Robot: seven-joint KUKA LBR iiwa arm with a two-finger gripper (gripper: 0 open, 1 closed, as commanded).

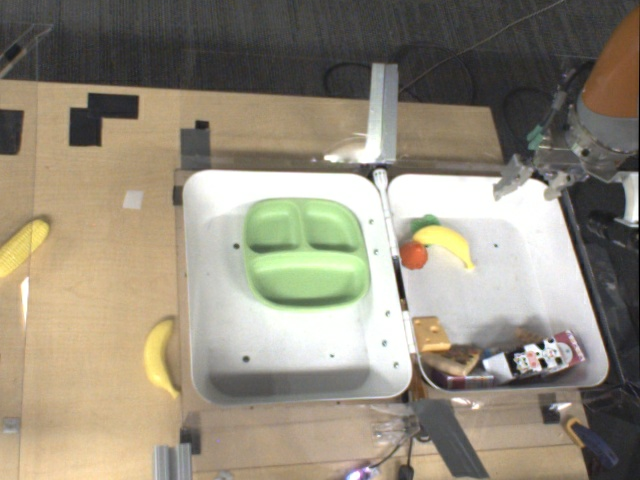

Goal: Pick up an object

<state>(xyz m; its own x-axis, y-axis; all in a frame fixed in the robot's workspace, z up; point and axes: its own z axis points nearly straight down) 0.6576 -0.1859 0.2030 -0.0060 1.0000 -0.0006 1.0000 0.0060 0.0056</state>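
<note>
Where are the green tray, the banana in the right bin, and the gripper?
green tray (305, 251), camera view, on the divider between its compartments.
banana (447, 242), camera view, on the middle of its curved body.
gripper (530, 176), camera view, midway between its fingertips.

Count at the table (100, 298)
Two white bins (215, 368) (540, 278); one green tray (305, 251); two bananas (447, 242) (160, 356); one tomato (414, 256); one corn cob (22, 248).

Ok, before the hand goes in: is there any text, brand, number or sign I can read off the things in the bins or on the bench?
Nothing is readable.
Packet in the right bin, near corner: red, white and black print, too small and blurred to read.
Brown item beside it: no legible marking.
Black shapes on the bench: plain blocks, no letters or numbers.
Green tray, both bananas: no visible labels.
</note>
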